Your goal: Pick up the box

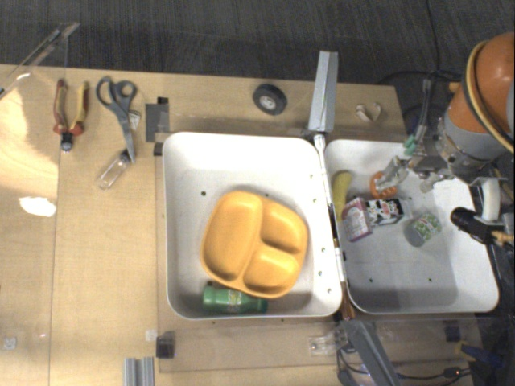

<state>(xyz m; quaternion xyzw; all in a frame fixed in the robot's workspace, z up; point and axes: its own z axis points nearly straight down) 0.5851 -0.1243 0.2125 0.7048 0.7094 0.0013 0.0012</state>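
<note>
The box (368, 215) is a small printed carton, purple and white at its left end and black, white and red at its right. It lies flat in the left part of the right bin (418, 292). My gripper (396, 171) hangs over the bin's upper middle, up and to the right of the box and apart from it. Its tip sits next to a small orange item (381, 186). The grey arm with its orange band (487, 79) comes in from the upper right.
A yellow-green oblong (342, 187) lies by the right bin's left wall, and a crumpled greenish item (422, 227) lies right of the box. The left bin (181, 215) holds a yellow divided plate (254, 244) and a green can (232, 299). Scissors (121, 111) and pliers (68, 111) lie on the bench.
</note>
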